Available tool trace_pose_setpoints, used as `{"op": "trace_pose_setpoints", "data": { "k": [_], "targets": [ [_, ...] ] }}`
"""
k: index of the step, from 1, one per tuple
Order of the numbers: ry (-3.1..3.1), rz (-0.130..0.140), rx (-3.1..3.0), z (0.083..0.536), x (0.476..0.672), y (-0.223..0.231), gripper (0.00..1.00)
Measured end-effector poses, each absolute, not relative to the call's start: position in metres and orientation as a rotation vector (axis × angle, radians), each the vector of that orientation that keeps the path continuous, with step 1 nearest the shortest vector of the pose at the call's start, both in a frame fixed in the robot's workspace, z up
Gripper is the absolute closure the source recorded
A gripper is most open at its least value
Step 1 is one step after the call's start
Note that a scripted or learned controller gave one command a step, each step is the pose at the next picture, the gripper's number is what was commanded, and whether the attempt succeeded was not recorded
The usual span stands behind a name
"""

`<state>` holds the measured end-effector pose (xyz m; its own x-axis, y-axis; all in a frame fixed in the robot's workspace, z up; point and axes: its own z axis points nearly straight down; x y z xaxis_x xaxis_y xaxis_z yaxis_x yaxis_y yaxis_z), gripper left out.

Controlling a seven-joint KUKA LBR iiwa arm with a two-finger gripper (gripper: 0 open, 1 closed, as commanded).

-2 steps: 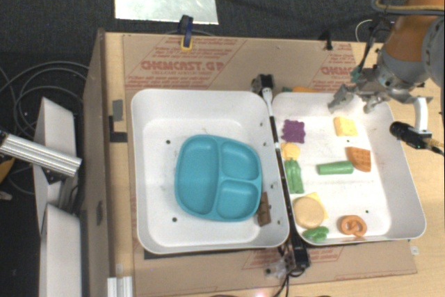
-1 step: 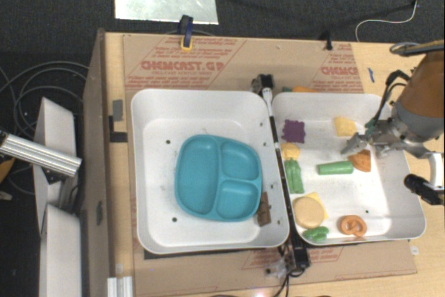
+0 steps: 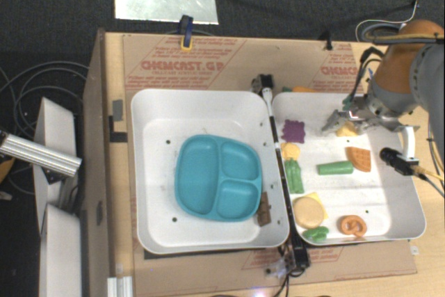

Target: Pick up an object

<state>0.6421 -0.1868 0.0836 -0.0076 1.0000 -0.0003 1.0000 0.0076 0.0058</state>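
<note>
My gripper hangs low over the back of the right bin, reaching in from the right. A small yellow piece lies right beside its tip; whether it is touched I cannot tell. Toy foods lie scattered in this bin: a purple piece, a small yellow piece, a long green piece, a green cylinder, an orange waffle wedge, a tan disc, an orange pretzel and a green leaf.
The left bin holds a teal divided plate and a brown piece at its front right corner. A black part of the arm juts over the right bin's right side. Cables run behind the arm.
</note>
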Motion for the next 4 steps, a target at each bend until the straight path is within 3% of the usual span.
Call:
{"op": "trace_pose_setpoints", "data": {
  "k": [1, 2, 3, 4],
  "targets": [
    [2.219, -0.003, 2.223, 0.103, 0.583, -0.209, 0.0],
    [2.227, 0.006, 2.21, 0.085, 0.644, -0.189, 0.0],
    [2.22, -0.004, 2.225, 0.088, 0.579, -0.208, 0.0],
    [2.221, 0.004, 2.214, 0.1, 0.583, -0.207, 1.0]
  ]
}}
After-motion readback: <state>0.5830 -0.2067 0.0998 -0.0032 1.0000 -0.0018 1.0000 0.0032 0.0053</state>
